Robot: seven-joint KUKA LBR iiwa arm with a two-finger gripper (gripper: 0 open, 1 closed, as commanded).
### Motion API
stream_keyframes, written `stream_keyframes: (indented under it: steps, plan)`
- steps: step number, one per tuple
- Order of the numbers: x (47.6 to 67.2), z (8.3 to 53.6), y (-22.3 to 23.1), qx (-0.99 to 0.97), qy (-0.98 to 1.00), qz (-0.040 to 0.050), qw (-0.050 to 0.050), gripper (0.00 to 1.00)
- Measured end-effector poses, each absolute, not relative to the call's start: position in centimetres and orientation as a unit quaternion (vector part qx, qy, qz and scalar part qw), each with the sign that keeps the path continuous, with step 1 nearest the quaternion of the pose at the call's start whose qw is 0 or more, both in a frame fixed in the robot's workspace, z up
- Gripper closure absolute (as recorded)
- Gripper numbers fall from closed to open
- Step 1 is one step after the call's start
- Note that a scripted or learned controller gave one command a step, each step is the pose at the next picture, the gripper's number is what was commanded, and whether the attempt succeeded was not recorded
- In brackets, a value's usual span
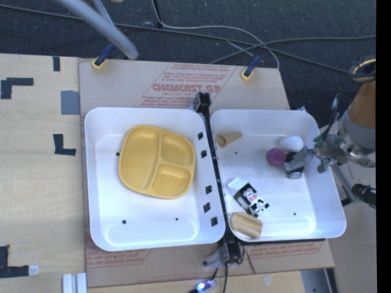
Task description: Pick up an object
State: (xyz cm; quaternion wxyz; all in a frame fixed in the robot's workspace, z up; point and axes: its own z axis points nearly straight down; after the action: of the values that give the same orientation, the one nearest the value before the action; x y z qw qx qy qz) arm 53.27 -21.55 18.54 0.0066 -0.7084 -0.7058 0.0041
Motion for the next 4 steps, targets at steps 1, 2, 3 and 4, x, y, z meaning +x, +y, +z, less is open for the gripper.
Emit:
stream_keyframes:
  steps: [1,2,3,4]
  plan:
    - [53.6,19.3,-21.5,-0.707,-0.707,0.0006,0.001,0.00]
    - [54.0,13.2,-22.0,-0.707,-0.707,0.0021,0.002,0.00]
    - [54.0,8.3,-21.9,-0.707,-0.708,0.0010,-0.001,0.00]
    - [54.2,9.7,-22.0,-0.706,-0.708,-0.0006,-0.003,1.00]
